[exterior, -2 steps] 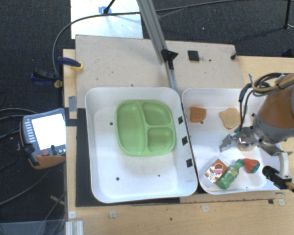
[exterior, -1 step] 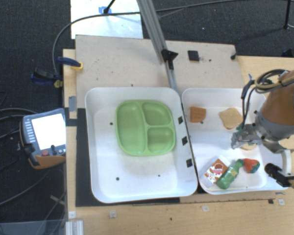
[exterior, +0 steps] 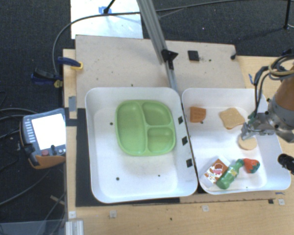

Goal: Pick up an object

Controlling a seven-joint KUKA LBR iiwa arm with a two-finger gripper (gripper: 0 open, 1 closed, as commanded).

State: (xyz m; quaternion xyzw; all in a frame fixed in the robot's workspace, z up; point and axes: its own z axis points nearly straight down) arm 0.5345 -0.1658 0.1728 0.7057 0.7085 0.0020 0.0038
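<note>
Reaching in from the right, the arm has its hand low over the right bin, right at the top edge of a round tan cookie. Whether the hand is apart or together I cannot tell; the metal tip is small and blurred against the white floor, and nothing shows plainly clamped in it.

The step in hand looks like the descent onto a target, with the cookie the likeliest pick, since the hand sits touching or just above its far edge. Other candidates lie close by in the same bin: a toast slice just left and farther, a small orange square by the bin's far left corner, and at the near side a green bottle, a red strawberry touching it, and a printed card beside the bottle. The left bin carries a green divided plate, well apart from the hand.

Next the hand needs to centre on the cookie rather than its rim, settle down to the bin floor, close, and lift straight up. A flat, thin disc gives little to bite on, so a slip or an empty close seems a real risk.
</note>
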